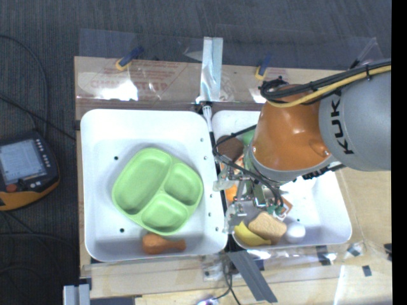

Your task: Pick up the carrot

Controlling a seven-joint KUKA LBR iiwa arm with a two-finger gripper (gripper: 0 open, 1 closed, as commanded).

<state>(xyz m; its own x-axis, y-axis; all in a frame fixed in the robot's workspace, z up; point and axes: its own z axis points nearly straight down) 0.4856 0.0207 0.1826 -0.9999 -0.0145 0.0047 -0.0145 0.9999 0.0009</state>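
Hovering claw [245, 199] beside carrot [233, 189]

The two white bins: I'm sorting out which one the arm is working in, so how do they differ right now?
The left bin holds a green divided plate and an orange carrot by its near wall, all in plain sight. The right bin lies largely under the arm, with a heap of small food items at its near left corner. The arm is over the right bin, not the left. Both are shallow, white and side by side.
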